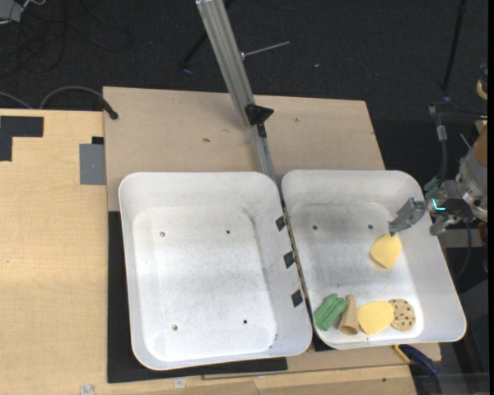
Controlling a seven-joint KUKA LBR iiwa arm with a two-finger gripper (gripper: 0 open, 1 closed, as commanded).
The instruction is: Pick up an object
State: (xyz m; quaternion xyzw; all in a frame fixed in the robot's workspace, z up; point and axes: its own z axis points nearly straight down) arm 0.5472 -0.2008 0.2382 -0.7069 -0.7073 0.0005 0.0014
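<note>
- Yellow and rounded, a smooth lemon-like piece (375, 317) lies at the near edge of the right bin (424, 257), in a small cluster of toy foods.
- Just beside it on the right sits a flat tan cookie (403, 314) dotted with dark chips; on its left a short tan cone-shaped piece (349, 315), then a ribbed green vegetable shape (330, 311) lying aslant.
- White, shallow and matte, the right bin has rounded corners and a grey scuffed floor with small dark dots.
- Farther in, a second yellow piece (385, 252) — smooth, drop-shaped, narrower at its upper end — lies alone on the bin floor, well apart from the cluster.
- At its upper tip is the gripper (405, 218), a dark grey metal finger slanting down from the right; whether the claw is wide, narrow or holding the piece cannot be told.
- Beside the right bin, touching along a seam with three small black clips, the left bin (140, 196) is of the same white plastic.
- Both bins rest on a pale brown board (173, 130) — flat and plain; a light wood-grain bench top (41, 237) lies to the left.
- Farthest back, a ribbed aluminium rail (228, 56) rises aslant from between the bins.
</note>
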